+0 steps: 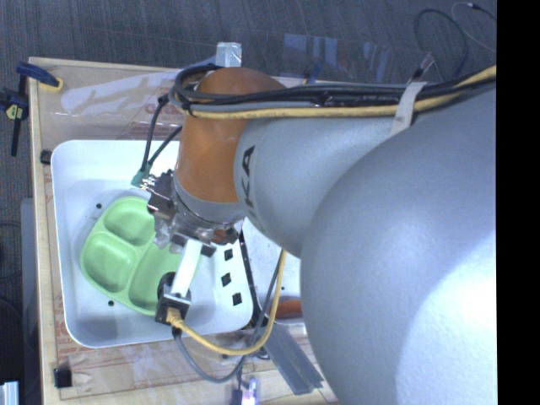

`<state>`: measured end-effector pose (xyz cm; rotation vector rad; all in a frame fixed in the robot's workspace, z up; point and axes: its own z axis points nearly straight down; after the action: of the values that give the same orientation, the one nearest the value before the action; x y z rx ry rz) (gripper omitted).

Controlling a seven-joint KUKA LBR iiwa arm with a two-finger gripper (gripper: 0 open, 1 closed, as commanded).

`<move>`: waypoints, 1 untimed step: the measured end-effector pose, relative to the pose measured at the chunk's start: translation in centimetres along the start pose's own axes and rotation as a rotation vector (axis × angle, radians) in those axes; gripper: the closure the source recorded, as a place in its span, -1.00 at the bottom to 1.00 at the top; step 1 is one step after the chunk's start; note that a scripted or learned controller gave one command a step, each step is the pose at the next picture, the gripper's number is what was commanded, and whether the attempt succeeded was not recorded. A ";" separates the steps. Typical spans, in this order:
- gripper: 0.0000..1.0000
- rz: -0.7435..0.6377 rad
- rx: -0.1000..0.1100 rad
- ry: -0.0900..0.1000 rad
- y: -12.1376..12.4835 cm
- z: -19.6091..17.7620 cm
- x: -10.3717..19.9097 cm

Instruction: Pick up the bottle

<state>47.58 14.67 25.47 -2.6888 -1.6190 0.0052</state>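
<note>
Bottle: position cannot be told. The arm [363, 226] lies across most of the bench and hides whatever sits beneath it. The grey arm reaches in from the right, with the orange band [215, 142] above the wrist and the wrist bent down into the left bin [67, 167]. In that bin a green tray [114, 243] with moulded compartments lies flat, close to the left wall and toward the near left corner, with bare white floor along its left side. The gripper [167, 229] hangs low in the bin, just over the tray's right edge. How far it is open cannot be told, nor whether it has hold of anything, because the wrist body blocks the view. Smallest item: a reddish-brown sliver [291, 309] peeks out from under the arm by the bin's near right edge. It could be part of the bottle; cannot confirm. Handling, as judgement: a bottle is likely light, fairly stiff, smooth-walled and round, so prone to slip or roll when nudged, more so if it lies on its side. Best hold is probably across the middle of the body, square to its long axis, closing gently. The neck is the fallback if it stands upright. The tray may crowd the approach.
</note>
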 end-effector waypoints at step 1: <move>1.00 -0.544 0.002 -0.002 1.9 10.4 -2.4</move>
<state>48.10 11.66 15.10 -2.1533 -2.2811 0.0088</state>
